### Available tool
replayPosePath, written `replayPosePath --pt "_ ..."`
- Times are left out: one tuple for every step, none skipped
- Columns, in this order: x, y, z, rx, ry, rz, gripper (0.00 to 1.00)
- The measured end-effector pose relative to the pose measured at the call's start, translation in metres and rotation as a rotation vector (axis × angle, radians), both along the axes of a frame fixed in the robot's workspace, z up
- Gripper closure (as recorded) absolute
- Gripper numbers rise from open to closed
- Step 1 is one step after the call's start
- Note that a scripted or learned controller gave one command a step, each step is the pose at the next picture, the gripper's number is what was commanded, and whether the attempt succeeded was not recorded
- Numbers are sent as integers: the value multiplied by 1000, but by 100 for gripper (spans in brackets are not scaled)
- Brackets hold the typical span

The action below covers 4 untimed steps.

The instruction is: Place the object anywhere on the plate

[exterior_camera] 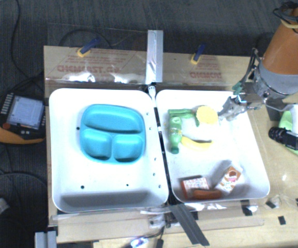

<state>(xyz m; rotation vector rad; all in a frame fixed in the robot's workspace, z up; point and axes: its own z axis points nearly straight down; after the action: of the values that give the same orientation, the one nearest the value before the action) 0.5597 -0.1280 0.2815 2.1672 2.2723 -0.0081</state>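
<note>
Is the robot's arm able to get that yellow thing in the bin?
Probably yes. The gripper hangs just right of the yellow thing in the right bin, and nothing lies between or on top of it.

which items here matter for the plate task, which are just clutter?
Job:
- blue plate, left bin
- end effector, at the right bin's far edge
- yellow object beside it, the likely pick

Clutter:
- green toy
- small cartons
- handheld device off-bench
</note>
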Motion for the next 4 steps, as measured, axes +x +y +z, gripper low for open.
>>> replayPosePath --pt "33 30 18 1 0 -216 100" --pt "66 93 27 0 -1 -339 100" --pt "38 136 -76 0 1 -506 100" --pt "38 136 -76 -1 1 -506 0"
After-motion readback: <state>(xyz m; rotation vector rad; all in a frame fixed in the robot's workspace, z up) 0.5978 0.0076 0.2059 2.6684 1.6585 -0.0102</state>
